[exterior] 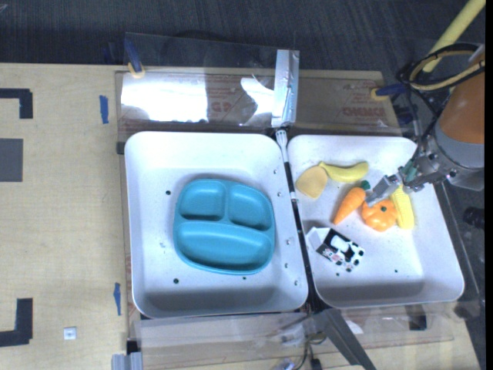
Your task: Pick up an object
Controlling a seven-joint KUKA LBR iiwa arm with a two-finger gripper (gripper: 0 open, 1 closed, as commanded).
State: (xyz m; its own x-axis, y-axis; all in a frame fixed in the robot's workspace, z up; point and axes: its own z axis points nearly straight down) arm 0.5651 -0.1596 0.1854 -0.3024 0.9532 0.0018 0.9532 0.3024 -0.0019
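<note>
We see the claw (383, 187) low in the right bin (443, 280), just above the orange pepper (380, 217) and beside the carrot (349, 203); we cannot tell its grip. A banana (345, 171) and corn cob (404, 209) lie nearby. The left bin (146, 206) carries a blue divided plate (225, 223).

divided tray (225, 225) in left bin (146, 168), toy foods (362, 199) in right bin (431, 276)
</note>
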